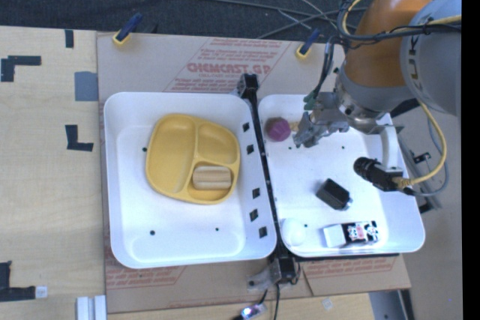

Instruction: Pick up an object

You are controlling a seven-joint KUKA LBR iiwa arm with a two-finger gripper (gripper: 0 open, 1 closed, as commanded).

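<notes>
Two bins; gripper (306, 136) hovers just beside purple ball (278, 129), near divider.

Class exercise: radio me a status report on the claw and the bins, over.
Claw low in right bin, beside purple ball, nothing seen held. Black block nearby. Yellow plate in left bin.

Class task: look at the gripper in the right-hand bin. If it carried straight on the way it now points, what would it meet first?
Probably the purple ball: the gripper points left toward it. Depth is unclear, so it could pass above.
</notes>
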